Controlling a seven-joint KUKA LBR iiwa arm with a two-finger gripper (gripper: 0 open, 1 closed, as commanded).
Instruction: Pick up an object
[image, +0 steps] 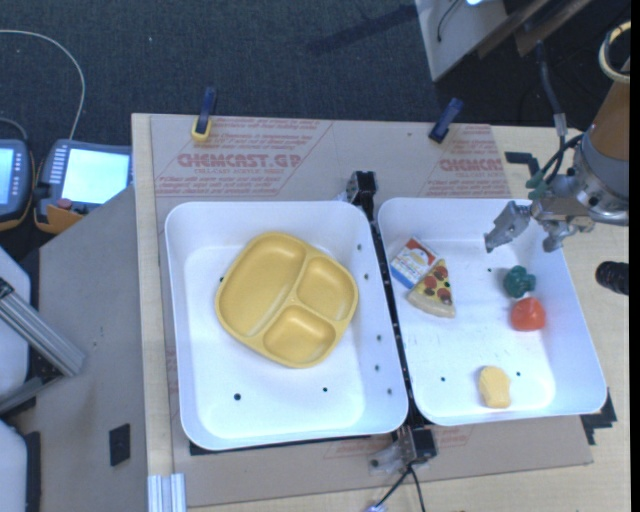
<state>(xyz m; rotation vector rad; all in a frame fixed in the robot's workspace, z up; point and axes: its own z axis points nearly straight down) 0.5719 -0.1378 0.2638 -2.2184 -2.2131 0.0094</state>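
Note:
The right bin (570, 395) holds a pizza slice toy (433, 290), a small white and blue carton (409, 262), a dark green toy (518, 282), a red tomato-like toy (527, 314) and a yellow lump (493, 386). My gripper (527, 232) hangs over the bin's upper right part, open, its two grey fingers (503, 228) spread with nothing between them. It sits just above the green toy, apart from it.
The left bin (190, 330) carries a yellow divided plate (287, 298). A black divider clip (361, 185) sits between the bins at the back. Blue clamps (445, 119) hold the cardboard base. A tablet (90, 175) lies off the bench at left.

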